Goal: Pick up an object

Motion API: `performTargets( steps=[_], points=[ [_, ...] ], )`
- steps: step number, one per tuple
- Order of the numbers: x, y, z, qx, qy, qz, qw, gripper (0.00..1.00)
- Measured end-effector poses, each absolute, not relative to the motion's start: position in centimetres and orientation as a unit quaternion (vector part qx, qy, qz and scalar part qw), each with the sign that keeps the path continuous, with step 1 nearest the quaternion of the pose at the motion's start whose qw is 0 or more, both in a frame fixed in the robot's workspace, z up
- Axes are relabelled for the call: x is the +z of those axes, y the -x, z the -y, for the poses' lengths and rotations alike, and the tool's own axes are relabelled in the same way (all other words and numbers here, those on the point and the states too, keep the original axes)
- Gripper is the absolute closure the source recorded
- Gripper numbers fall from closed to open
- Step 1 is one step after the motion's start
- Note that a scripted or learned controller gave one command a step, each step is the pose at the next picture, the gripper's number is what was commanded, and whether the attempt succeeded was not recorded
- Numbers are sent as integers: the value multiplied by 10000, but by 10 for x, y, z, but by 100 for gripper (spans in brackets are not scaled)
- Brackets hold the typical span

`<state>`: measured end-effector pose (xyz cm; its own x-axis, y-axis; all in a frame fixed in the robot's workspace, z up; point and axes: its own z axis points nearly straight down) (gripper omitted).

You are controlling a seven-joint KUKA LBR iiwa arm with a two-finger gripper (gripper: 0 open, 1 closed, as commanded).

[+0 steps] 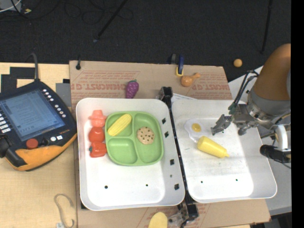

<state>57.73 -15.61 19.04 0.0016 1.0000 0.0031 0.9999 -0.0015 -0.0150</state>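
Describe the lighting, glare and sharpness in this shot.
Camera view: even overhead light, soft shadows; the white bins look bright but not blown out; the green plate is crisp; the pincer is slightly soft; the background above is dark.

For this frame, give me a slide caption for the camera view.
Gripper hovers over the right bin near a yellow bottle; the green plate sits left.

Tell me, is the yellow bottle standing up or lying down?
Lying down. The bottle rests on its side on the right bin's floor, beside the fried egg.

The bench bears cardboard — on it two white bins — and a teach pendant.
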Motion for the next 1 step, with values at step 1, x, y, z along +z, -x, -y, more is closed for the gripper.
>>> performTargets(
  steps=[1],
  points=[
    [198, -580, 156, 4, 7071, 7072, 12, 0]
  ],
)
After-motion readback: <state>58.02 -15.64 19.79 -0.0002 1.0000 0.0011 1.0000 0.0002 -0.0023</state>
